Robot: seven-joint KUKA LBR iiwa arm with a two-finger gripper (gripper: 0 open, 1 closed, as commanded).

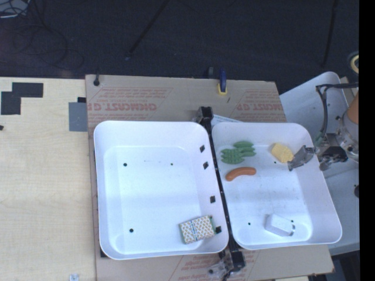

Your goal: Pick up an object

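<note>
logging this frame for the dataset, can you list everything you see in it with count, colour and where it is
bins: 2, white, side by side on the bench; left bin, right bin
box: 1, patterned green and white, left bin, near corner by the divider
green toy: 1, green, right bin, far left part
sausage: 1, orange, right bin, just below the green toy
yellow block: 1, yellow, right bin, far right part
white block: 1, white, right bin, near right part
board: 1, brown cardboard, under both bins
clamp: 1, blue and yellow, far edge of the board
gripper: 1, grey, at the right bin's right rim, beside the yellow block
</note>
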